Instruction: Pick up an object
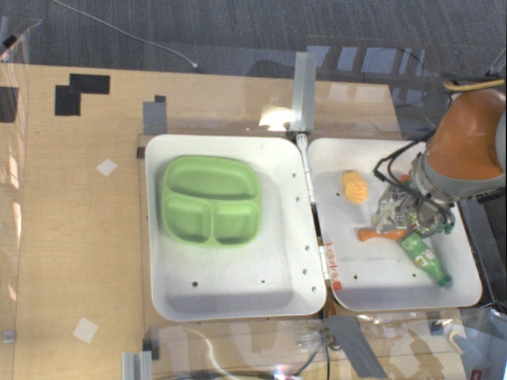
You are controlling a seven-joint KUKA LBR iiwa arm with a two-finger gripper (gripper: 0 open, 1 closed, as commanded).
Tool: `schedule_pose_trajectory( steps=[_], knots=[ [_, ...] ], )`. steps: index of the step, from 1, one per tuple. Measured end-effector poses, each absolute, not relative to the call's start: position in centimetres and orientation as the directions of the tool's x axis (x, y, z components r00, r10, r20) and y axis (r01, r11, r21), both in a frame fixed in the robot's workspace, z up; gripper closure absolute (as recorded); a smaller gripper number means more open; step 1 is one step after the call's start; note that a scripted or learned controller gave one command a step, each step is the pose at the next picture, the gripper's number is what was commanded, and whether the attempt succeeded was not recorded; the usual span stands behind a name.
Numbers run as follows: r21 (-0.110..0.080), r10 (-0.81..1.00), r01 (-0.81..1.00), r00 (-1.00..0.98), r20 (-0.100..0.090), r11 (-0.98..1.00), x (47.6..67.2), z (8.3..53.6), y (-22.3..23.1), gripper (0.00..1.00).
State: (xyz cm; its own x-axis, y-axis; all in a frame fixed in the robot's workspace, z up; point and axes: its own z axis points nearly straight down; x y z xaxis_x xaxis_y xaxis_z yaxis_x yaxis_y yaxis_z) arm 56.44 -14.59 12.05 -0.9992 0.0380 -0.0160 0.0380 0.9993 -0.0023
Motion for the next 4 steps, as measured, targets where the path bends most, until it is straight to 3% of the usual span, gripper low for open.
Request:
schedule_pose_trajectory(
  steps=[1, 3, 4],
  knots=[
    [0.004, 0.331, 0.331, -0.944, -0.011, 0.944, 58.6, 18.8, -7.8, 1.00],
    [0.006, 0.759, 0.759, -0.651, -0.003, 0.651, 51.3, 23.0, 4.6, 1.00],
    [0.003, 0.931, 0.931, -0.365, 0.001, 0.365, 48.7, 20.8, 12.8, 1.00]
  ],
)
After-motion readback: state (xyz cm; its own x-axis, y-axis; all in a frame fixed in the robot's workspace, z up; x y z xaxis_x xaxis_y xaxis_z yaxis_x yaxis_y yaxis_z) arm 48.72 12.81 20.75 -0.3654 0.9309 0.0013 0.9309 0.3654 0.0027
